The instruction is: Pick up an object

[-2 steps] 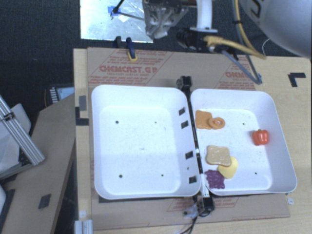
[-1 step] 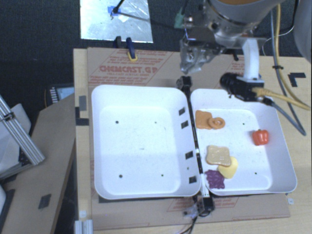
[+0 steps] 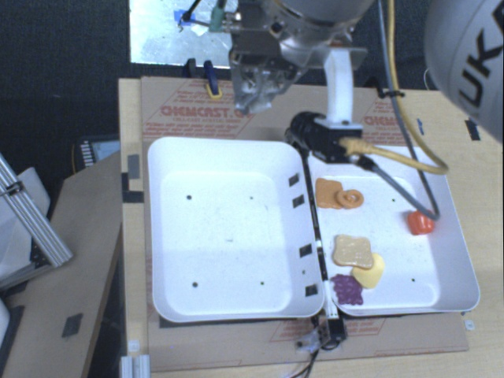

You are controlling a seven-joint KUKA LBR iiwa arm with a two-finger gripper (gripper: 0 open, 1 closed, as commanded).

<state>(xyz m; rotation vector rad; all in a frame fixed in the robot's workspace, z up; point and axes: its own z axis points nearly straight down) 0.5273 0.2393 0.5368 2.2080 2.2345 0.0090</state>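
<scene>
**Arm raised behind two white bins, objects clustered in the right bin**

Two shallow white bins sit side by side on a tan surface [image 3: 94, 235]. The left bin [image 3: 161, 211] shows a bare white floor with a few small dark dots, giving wide open room from rim to rim. A row of dark clips runs along the seam where the two bins meet.

The right bin [image 3: 449, 282] holds the objects. Near the seam lies an orange-brown swirled piece [image 3: 339, 194]. Below it a tan toast-shaped piece [image 3: 351, 250] overlaps a yellow piece [image 3: 371, 272], and a purple piece [image 3: 346, 289] rests at the front corner, just beside the seam. A red-orange block [image 3: 420, 224] sits alone toward the right rim, with clear floor around it.

The gripper [image 3: 256, 93] hangs above the surface behind the bins, well apart from every object. Whether its fingers are released or clenched cannot be told; nothing visible sits between them.
</scene>
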